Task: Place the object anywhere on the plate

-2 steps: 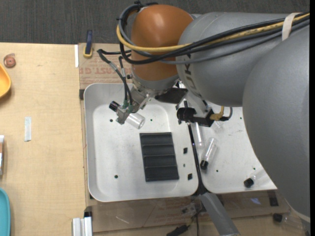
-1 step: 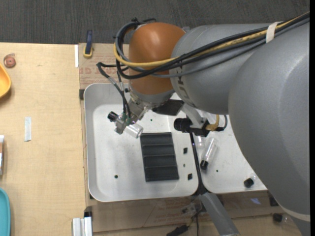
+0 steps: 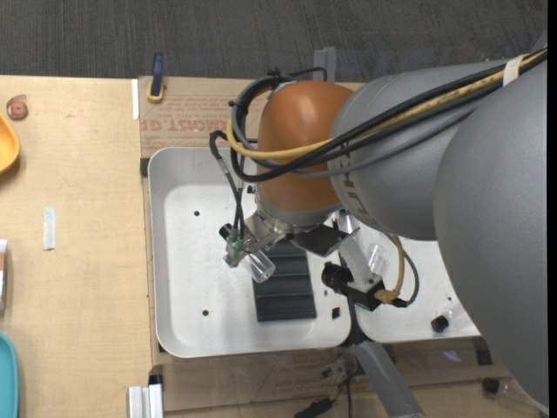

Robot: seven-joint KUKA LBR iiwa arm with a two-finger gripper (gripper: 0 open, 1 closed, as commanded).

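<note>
white bin point(image 3: 174, 320) on bench | blue clamp point(image 3: 157, 66) behind | orange bowl point(image 3: 5, 146) far left

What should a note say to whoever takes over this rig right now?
Gripper: low over the left bin, beside a dark ribbed block; the arm covers much of the view, and I cannot tell how the jaws stand or whether anything is held.
Things: the ribbed block lies flat on the left bin's floor, near its right side. A small dark item lies in the right bin. I can pick out no plate with certainty.
Done: nothing can be confirmed as placed.
Left: secure the object, locate the plate, set the object on it.
</note>
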